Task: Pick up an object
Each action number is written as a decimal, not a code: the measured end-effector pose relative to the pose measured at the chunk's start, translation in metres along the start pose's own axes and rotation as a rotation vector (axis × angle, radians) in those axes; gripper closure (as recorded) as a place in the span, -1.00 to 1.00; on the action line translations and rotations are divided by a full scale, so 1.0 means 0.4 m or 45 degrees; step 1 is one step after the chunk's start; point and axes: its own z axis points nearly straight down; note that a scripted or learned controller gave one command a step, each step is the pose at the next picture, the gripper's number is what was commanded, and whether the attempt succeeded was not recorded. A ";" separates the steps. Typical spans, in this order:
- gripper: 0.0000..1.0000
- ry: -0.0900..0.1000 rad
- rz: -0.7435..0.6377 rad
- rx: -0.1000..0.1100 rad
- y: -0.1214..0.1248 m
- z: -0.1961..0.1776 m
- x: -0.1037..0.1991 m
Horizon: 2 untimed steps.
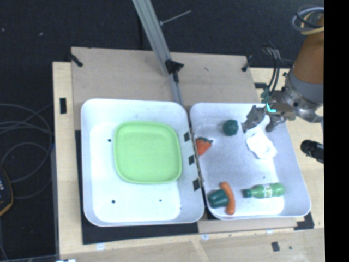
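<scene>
The gripper (pixel 263 119) hangs over the upper part of the right bin (pixel 283 203), reaching in from 3 o'clock. Its 2 fingers look spread, with nothing between them.

The right bin holds 5 things. A white lump (pixel 260 146), perhaps crumpled cloth or paper, lies just below the gripper, at its 6 o'clock. A dark green ball (pixel 231 127) sits at the gripper's 9 o'clock, near but apart. An orange piece (pixel 203 146) rests against the bin's left wall. At the bin's 6 o'clock a green bottle (pixel 264 190) lies on its side, and at 7 o'clock an orange sausage shape (pixel 228 197) touches a dark green cup-like thing (pixel 217 199). The left bin (pixel 92 146) carries a light green plate (pixel 147 152).

Any object will do, and I judge the white lump the closest target, with the ball second. To do this well, centre the spread fingers over 1 thing alone before descending. The lump is soft and low, so the fingers should go down nearly to the bin floor and close around its bulk. The ball may roll away if 1 finger touches first, so straddle it evenly. The 2 touching things at 7 o'clock are best avoided, since a grasp there could catch both or neither.
</scene>
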 end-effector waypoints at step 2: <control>-1.00 0.000 0.001 0.005 0.001 0.108 -0.014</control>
